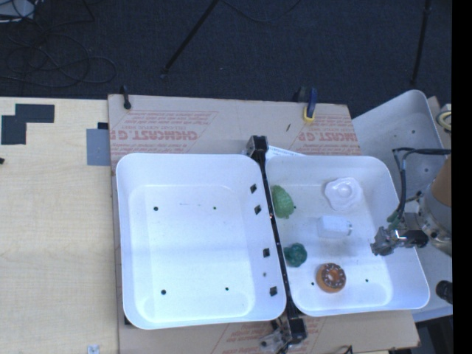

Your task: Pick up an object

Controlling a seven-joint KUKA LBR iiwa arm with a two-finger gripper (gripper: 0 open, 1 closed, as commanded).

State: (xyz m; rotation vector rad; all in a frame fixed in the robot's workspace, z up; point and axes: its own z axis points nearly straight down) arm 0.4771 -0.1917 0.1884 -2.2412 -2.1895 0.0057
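Camera view looks down at a slant on two shallow white bins that sit side by side on a cardboard sheet (pixel 221 127). The arm comes in from the right, and most of it is cut off by the frame edge; a small part of its body with cables (pixel 413 169) can be seen there. The gripper (pixel 385 243) is a small dark metal shape over the right rim of the right bin (pixel 409 286). It is too small and too blurred to make out, so one cannot tell if it is released or clenched. Nothing can be seen in it.

Four things lie in the right bin. A light green object (pixel 282 200) rests against the black divider (pixel 267 220) between the bins, and part of it may be hidden by that divider. A darker green ball-like object (pixel 296 254) lies lower, just beside the divider. A white crumpled object (pixel 343 192) and a pale translucent object (pixel 334 226) are hard to separate from the white floor, and their exact shape is not clear. An orange-brown round object (pixel 331 277), like a doughnut, lies near the front wall.

The round object is to the left of the gripper and a bit lower, apart from it. The pale translucent object is also to its left, at nearly the same height. The left bin (pixel 140 198) shows a few small dark dots on its floor.
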